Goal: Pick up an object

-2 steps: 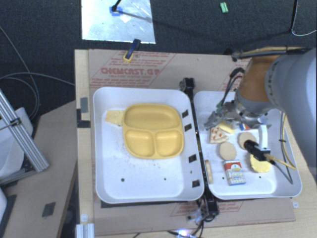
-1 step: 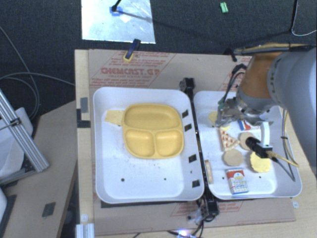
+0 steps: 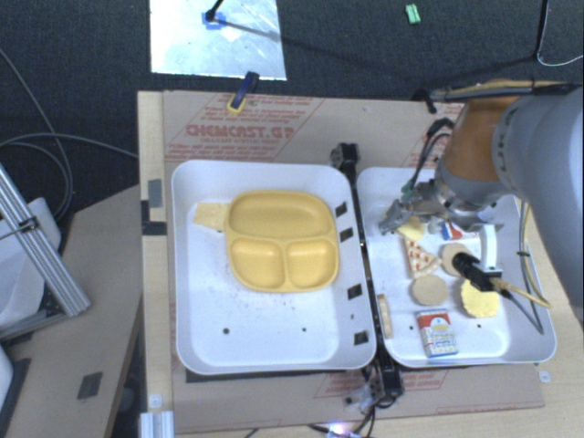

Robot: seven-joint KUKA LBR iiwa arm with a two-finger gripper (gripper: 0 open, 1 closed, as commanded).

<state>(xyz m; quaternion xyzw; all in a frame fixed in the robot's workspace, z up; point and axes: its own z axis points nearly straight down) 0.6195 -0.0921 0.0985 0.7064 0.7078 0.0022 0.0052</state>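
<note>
The right bin holds several small toy foods. A pale yellow wedge lies at its upper left, with a pizza slice just below it. Further down are a round tan cookie, a yellow ruffled disc and a small red, white and blue box. My gripper hangs low over the upper left of this bin, right beside the yellow wedge. The arm's grey body and orange band cover the bin's upper right. I see nothing held.
The left bin holds a yellow three-compartment plate with a pale yellow flat piece at its left. A thin tan stick lies by the right bin's left wall. The black-clipped divider runs between the bins.
</note>
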